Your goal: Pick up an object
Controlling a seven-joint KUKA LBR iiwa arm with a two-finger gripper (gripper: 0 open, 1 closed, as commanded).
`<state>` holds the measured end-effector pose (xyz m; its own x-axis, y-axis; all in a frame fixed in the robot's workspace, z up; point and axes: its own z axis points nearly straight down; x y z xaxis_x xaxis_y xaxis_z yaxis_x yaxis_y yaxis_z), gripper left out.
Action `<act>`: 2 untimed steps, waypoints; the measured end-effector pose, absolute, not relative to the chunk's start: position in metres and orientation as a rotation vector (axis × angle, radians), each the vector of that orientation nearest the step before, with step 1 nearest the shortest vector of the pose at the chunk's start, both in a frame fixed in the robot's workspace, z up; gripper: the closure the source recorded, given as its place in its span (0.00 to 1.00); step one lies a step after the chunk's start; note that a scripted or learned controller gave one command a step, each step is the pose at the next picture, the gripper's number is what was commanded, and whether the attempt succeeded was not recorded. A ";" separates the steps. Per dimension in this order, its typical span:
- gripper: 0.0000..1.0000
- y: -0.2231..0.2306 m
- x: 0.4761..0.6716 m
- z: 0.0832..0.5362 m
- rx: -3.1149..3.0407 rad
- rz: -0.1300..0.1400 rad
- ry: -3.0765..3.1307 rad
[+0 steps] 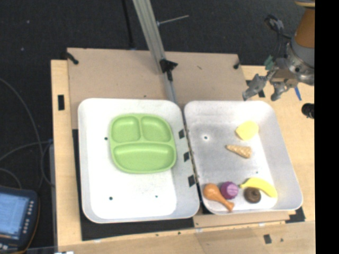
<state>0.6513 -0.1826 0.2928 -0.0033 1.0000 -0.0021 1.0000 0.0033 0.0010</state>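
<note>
- Judging by looks, the yellow piece (247,130), upper middle of the right bin (212,115), seems light, stiff and smooth; pinch its 2 flat sides.
- Nearby lie a cone (239,151) and banana (259,186).
- At the frame's upper right, the hand (267,90) hangs spread, holding nothing.
</note>
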 end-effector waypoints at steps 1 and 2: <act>0.00 -0.183 0.651 0.293 2.216 -0.002 2.224; 0.00 -0.194 0.649 0.243 2.223 -0.006 2.221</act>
